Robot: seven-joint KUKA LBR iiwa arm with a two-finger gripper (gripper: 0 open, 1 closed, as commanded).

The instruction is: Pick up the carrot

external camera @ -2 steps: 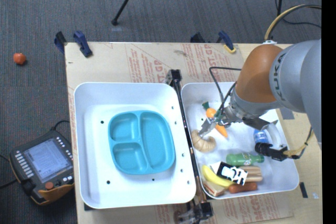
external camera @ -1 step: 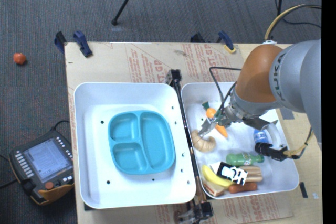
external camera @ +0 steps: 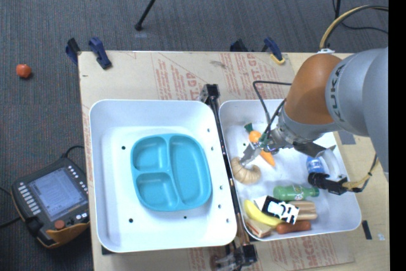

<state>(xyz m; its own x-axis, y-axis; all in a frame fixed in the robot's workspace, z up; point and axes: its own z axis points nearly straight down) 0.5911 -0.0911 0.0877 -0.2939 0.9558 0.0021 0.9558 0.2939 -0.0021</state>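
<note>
The carrot lies in the right bin, toward its upper left. It is orange, with a green top pointing to the back. My gripper is down over the carrot's middle, so only the two orange ends show on either side of it. The grey arm with its orange band reaches in from the right above the bin.
A tan pastry sits just left of and below the gripper. A green bottle, a banana, a hot dog and a blue-white item crowd the right bin's front. The left bin holds a blue divided plate.
</note>
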